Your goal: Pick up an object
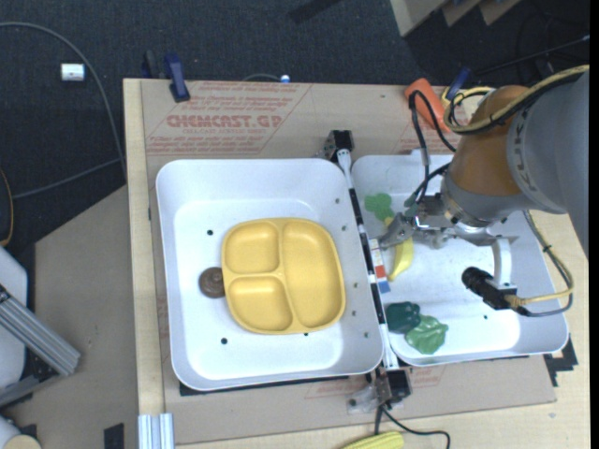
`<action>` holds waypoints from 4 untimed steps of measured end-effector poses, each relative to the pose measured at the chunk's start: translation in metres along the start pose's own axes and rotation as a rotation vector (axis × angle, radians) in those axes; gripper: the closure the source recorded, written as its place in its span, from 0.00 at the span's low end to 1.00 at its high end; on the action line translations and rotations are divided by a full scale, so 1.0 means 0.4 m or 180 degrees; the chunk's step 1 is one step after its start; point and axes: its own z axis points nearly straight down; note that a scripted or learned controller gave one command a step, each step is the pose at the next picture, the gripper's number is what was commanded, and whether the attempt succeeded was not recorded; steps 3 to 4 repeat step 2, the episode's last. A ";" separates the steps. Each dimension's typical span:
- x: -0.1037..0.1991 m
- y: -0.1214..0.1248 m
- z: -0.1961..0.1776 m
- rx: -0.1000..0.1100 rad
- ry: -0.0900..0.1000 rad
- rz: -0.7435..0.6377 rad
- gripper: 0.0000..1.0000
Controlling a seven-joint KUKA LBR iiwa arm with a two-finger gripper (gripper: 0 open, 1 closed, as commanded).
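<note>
I've got the hand (408, 235) low over the small yellow banana-shaped toy (401, 261); can't tell its state.

Landmark: divided plate (283, 276). It lies in the left bin (178, 204), roughly centred. Small round object (212, 282) touches the plate's left edge, also in the left bin. Right of the plate, past the shared bin walls, sits the right bin (533, 330). In it, nearest the plate: banana (401, 260), right of the plate. Leafy piece (380, 204) lies right of and behind the plate. Two more pieces (415, 326) lie right of the plate's front corner. Gripper (418, 223) sits right of the plate, above the banana.
</note>
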 end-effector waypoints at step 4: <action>0.167 0.044 -0.252 -0.0010 0.0000 -0.0008 1.00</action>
